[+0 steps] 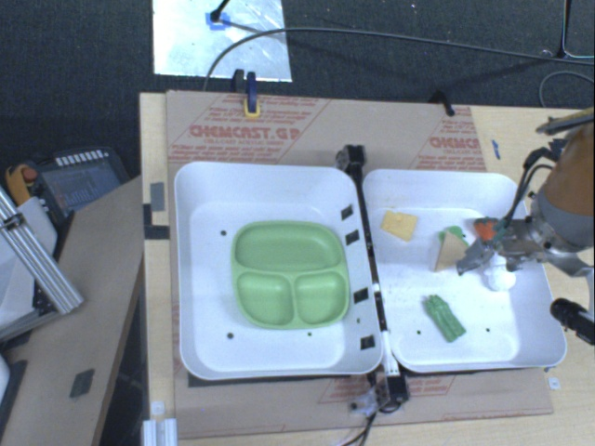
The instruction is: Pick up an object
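Observation:
The right bin (530,347) holds several small items. A yellow cheese slice (400,224) lies near its back left, and a tan wedge (449,250) sits mid-bin with a small green piece (454,234) just behind it. A green ridged pickle-like piece (444,317) lies toward the front. My gripper (482,252) reaches in from the right and hangs low just right of the tan wedge. A small orange-red item (485,225) shows behind it and a white round item (501,278) right below it. Nothing is visibly held.
The left bin (200,249) holds a green divided plate (289,273). A black divider with clips (364,249) runs between the two bins. The arm's grey and orange body (569,193) stands over the right bin's right edge. Cables cross the bench's back.

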`<state>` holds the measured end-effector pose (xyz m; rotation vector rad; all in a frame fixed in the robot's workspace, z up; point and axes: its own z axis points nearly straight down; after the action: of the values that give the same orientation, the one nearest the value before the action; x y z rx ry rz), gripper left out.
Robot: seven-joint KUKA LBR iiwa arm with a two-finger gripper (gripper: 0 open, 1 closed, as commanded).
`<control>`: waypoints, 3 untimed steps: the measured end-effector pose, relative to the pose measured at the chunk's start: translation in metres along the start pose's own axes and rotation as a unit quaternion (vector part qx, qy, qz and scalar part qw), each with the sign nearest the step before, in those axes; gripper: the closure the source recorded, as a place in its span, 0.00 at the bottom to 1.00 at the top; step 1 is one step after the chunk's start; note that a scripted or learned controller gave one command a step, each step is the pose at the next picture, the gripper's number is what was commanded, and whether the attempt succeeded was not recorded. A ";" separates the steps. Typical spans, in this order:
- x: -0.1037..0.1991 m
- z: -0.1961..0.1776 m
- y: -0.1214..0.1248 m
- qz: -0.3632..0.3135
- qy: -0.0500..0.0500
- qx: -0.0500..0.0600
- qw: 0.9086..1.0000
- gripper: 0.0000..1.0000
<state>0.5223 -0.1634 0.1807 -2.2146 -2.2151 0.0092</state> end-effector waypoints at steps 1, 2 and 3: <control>0.000 -0.006 0.003 -0.002 -0.001 -0.006 1.000 0.00; 0.003 0.054 0.010 -0.001 -0.001 -0.004 1.000 0.00; 0.004 0.098 0.011 -0.001 0.000 -0.004 1.000 0.00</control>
<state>0.5324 -0.1593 0.0822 -2.2174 -2.2214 -0.0002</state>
